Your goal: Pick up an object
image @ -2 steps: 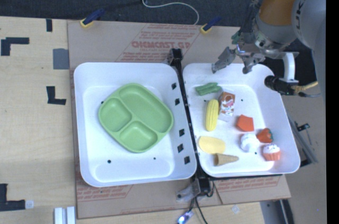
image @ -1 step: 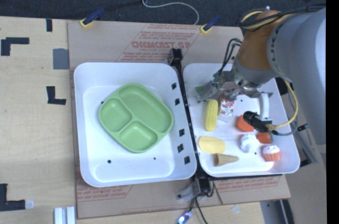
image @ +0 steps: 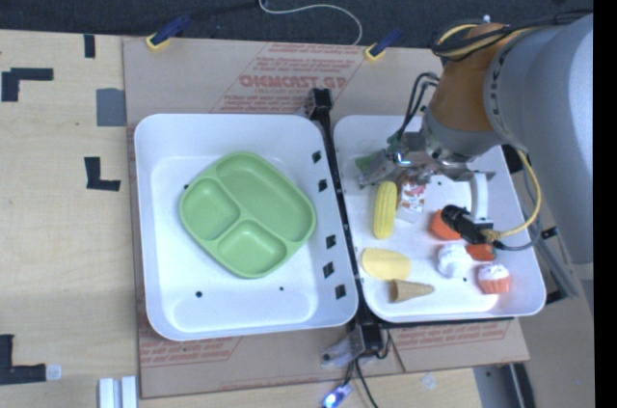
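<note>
Robotics lab bench, not a home. Clear from the grey industrial arm with orange band, reaching over two shallow white bins set side by side on a cardboard sheet held by blue and yellow clamps. Loose white cable trailing over dark carpet behind. Black tape marks stuck on the wooden benchtop. Test props rather than real goods: green divided plate in left bin, plastic toy food like corn and cupcake in right bin.

Green divided plate, yellow corn cob, white bins.
</note>
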### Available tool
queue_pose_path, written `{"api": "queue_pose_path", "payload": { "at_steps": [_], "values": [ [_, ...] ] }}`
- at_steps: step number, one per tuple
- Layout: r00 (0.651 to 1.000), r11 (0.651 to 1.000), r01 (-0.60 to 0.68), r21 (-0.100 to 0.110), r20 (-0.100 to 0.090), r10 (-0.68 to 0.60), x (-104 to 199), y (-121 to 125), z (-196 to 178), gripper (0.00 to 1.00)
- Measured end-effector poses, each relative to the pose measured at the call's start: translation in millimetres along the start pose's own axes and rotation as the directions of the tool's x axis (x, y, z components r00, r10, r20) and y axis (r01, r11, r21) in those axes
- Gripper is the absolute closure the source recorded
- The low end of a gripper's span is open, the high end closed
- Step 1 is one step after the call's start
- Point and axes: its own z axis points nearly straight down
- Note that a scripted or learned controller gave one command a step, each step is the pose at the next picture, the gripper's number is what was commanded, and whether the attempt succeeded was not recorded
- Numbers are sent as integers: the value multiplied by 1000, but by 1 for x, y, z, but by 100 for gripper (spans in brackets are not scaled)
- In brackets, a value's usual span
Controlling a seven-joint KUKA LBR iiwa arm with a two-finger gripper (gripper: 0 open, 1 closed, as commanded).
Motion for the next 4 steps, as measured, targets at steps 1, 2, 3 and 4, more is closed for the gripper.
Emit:
{"api": "queue_pose_path", "payload": {
  "at_steps": [1, 2, 3, 4],
  "values": [
    [1000, 1000, -3, 6, 6, 3, 4, 9, 6, 0],
    [1000, 1000, -1, -16, 6, 1, 1, 7, 0, 100],
    [1000, 999, 5, 35, -13, -4, 78, -92, -85, 100],
    [1000, 1000, 8, 26, -12, -8, 132, -42, -82, 100]
  ]
}}
